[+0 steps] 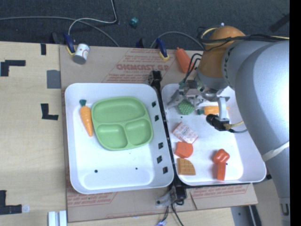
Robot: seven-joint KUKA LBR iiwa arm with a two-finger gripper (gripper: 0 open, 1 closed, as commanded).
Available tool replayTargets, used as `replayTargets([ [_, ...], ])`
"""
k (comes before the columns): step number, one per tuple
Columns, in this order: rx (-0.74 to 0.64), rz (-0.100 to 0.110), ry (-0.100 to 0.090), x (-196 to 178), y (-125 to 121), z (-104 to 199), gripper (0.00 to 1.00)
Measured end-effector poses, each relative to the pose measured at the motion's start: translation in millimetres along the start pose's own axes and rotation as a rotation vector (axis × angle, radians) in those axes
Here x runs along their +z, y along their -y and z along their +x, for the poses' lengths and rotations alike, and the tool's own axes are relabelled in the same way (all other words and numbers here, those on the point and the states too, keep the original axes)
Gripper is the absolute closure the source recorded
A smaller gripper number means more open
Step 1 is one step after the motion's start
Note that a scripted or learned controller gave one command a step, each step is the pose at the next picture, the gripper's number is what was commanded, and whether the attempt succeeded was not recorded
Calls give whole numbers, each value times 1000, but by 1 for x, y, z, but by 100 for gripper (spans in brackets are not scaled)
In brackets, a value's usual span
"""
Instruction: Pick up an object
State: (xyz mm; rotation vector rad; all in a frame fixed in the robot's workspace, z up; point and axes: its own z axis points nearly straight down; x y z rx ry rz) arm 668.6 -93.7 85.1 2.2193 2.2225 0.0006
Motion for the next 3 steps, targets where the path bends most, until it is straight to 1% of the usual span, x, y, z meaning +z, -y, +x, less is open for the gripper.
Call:
replayTargets([
  [2,-1,0,1,0,0,-9,0],
  [3,-2,1,1,-10,0,-8,100],
])
